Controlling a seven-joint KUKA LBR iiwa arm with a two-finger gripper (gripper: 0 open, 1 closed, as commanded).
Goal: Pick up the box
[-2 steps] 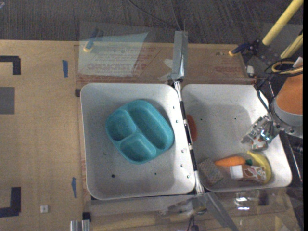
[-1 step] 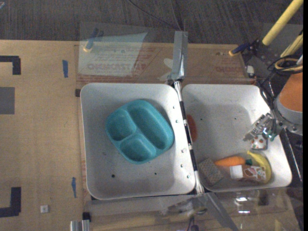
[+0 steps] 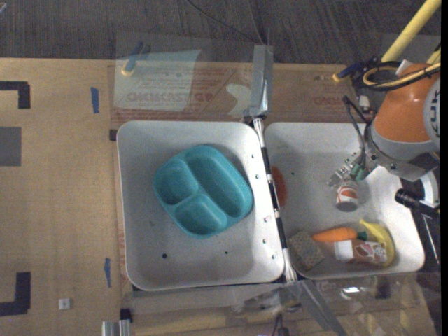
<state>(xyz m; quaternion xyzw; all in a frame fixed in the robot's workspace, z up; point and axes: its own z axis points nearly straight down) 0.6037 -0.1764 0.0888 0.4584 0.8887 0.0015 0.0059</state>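
As we read it, the small orange-and-white carton box (image 3: 360, 250) lay below the claw (image 3: 348, 176), long axis sideways; we couldn't tell the claw's state.

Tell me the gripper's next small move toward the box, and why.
Probably a shift toward the near edge of the right bin. The gripper sits just above a small can, while the box lies nearer the front wall, wedged between a carrot and a banana. Moving across first would line it up over the box before any descent.
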